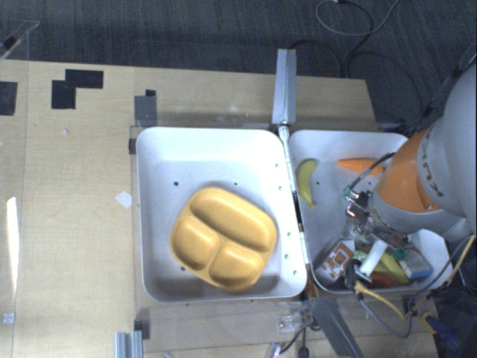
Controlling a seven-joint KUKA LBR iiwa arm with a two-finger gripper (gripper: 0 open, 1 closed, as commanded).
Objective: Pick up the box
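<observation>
While bread point(223, 237) occupies one bin point(160, 162), another point(328, 144) (cluttered) holds the box point(337, 258).

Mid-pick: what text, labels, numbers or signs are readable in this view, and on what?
No text reads clearly.
brown-and-white box in the right bin: print present, too blurred to read.
blue-green pack beside it: print too small to read.
black patches on the bench: plain shapes, no characters.
</observation>
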